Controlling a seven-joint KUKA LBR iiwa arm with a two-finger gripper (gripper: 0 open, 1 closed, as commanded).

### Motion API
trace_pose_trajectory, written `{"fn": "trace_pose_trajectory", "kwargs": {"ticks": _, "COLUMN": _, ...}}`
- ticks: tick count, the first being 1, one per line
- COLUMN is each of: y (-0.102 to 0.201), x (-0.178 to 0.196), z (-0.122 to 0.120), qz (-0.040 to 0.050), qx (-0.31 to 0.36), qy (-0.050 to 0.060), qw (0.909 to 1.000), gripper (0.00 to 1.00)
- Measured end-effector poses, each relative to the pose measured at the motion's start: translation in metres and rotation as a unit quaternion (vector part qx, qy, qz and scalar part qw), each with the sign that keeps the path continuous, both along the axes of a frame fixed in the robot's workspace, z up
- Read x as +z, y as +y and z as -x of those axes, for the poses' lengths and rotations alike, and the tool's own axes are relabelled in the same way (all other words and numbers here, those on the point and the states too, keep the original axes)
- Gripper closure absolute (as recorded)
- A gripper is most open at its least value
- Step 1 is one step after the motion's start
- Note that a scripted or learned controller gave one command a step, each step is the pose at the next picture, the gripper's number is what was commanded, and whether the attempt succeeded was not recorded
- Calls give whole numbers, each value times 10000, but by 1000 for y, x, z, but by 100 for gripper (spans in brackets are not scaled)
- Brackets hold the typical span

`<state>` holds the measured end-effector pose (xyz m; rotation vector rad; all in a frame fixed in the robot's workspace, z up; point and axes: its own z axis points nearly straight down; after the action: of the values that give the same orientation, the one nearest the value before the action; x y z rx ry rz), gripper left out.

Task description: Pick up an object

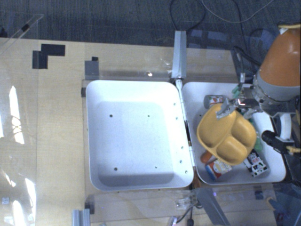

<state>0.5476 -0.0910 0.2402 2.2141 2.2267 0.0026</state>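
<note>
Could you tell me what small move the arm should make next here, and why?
Probably a short, slow lift straight up. The hand sits at the upper rim of the yellow divided dish, which lies tilted over other items in the right bin; a small rise would show whether the dish really comes along.

we see two white bins [131, 135] on a pale wood-toned desk [47, 149]. a mustard-yellow divided dish [228, 138] lies in the right one, beside a black-and-white patterned box [256, 164] and a red-and-blue packet [216, 166]. the arm's band [282, 60] is orange.
</note>
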Motion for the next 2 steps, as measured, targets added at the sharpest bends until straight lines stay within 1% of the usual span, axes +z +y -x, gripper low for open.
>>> {"fn": "trace_pose_trajectory", "kwargs": {"ticks": 1, "y": -50, "x": -51, "z": 57, "qz": 1, "qx": -219, "qy": 5, "qw": 9998, "gripper": 0}}
{"fn": "trace_pose_trajectory", "kwargs": {"ticks": 2, "y": -75, "x": -135, "z": 20, "qz": 11, "qx": 9, "qy": -102, "qw": 9999, "gripper": 0}}
